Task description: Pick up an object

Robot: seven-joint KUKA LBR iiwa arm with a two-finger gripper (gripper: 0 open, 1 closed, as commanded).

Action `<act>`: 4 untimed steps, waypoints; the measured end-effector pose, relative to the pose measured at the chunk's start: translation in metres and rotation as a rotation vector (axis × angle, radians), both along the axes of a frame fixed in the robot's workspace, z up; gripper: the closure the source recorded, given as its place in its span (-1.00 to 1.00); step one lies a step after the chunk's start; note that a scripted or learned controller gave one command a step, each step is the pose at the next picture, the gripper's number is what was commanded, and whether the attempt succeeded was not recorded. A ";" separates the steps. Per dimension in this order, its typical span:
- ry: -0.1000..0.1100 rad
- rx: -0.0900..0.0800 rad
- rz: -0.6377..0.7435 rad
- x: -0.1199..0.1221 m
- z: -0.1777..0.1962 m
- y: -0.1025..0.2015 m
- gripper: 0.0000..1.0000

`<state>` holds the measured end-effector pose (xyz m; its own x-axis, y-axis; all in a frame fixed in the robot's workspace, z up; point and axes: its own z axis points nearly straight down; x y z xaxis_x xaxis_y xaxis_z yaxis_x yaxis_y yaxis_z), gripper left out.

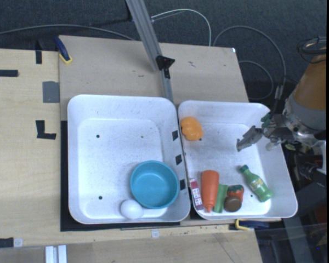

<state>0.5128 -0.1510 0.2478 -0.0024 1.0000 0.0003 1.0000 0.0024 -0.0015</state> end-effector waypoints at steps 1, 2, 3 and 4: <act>0.000 0.000 0.000 0.000 0.000 0.000 -1.00; 0.006 0.001 -0.001 0.006 -0.062 0.000 -1.00; 0.006 0.000 -0.002 0.011 -0.117 -0.006 -1.00; -0.001 -0.002 -0.001 0.012 -0.160 -0.006 -1.00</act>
